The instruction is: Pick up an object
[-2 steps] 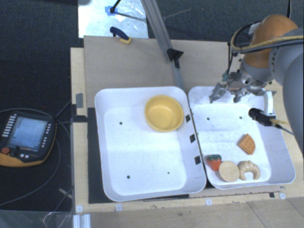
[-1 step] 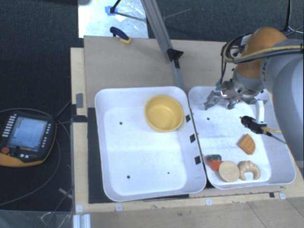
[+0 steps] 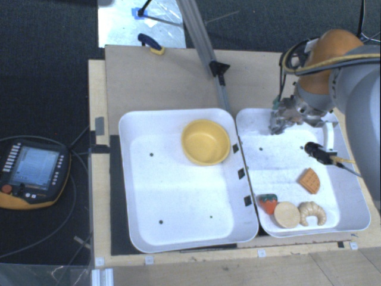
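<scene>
The pincer (image 3: 278,126) is hanging low over the far end of the right bin (image 3: 351,219), and nothing is showing between its tips; how wide they are standing I cannot tell. It is sitting well apart from the pickable things, which are lying clustered toward the near end of that bin: a waffle piece (image 3: 309,180), a croissant (image 3: 313,213), a round biscuit (image 3: 287,214) and a small red-and-green item (image 3: 268,202). A yellow bowl (image 3: 206,142) is resting in the left bin (image 3: 143,219), beside the right bin, likely as another candidate.
</scene>
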Available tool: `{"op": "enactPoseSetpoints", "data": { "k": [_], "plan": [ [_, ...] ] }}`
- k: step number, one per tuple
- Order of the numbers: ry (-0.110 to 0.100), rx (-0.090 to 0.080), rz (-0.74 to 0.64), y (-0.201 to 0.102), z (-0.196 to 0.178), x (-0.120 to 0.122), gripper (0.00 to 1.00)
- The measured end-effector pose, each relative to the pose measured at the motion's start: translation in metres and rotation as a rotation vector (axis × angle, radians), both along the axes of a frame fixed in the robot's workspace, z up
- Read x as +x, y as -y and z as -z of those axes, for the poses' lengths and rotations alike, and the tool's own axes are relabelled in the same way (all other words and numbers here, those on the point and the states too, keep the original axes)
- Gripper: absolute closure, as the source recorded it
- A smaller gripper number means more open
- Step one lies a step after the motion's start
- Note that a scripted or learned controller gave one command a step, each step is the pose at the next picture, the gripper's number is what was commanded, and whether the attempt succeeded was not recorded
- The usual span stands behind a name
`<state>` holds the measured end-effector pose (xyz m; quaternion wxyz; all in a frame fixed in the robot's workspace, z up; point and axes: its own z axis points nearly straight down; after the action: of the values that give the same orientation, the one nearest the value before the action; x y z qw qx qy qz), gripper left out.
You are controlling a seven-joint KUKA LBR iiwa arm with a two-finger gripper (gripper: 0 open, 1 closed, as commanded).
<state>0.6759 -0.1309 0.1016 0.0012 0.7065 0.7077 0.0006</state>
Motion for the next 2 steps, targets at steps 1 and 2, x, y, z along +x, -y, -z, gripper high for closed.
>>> {"op": "enactPoseSetpoints", "data": {
  "k": [1,2],
  "plan": [
    [0.003,0.000,0.000,-0.006,-0.046,0.006,1.00],
    [0.004,0.000,0.001,0.001,-0.106,0.011,1.00]
  ]
}}
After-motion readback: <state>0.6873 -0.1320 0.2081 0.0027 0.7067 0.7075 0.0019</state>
